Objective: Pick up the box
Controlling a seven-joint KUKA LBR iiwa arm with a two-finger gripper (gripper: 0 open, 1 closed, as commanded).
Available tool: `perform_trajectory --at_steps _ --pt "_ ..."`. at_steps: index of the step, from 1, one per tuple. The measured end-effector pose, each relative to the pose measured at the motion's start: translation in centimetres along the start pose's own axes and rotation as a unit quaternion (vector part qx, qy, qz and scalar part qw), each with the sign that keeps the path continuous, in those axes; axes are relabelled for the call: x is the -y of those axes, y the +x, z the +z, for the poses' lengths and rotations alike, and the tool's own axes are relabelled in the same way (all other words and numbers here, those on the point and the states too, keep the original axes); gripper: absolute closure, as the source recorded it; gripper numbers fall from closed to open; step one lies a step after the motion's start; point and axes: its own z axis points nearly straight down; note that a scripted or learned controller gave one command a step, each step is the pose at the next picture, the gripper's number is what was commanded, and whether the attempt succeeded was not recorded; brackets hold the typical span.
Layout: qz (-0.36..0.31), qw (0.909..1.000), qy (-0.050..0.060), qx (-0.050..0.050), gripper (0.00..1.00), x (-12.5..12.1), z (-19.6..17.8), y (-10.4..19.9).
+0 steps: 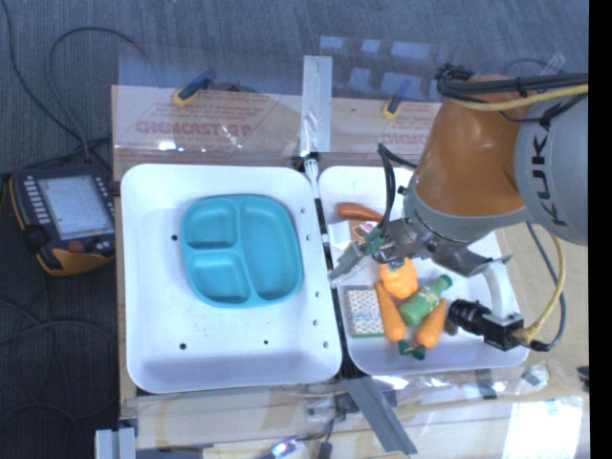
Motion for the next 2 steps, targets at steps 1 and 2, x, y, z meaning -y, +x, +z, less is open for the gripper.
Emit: perform_trajectory --at_steps 1,2 --pt "0.018 0.9998 0.001 -0.001 0.00 1.42 7.78 -5.08" --pt "0.018 0.9998 0.001 -0.001 1.00 1.34 6.97 -5.08"
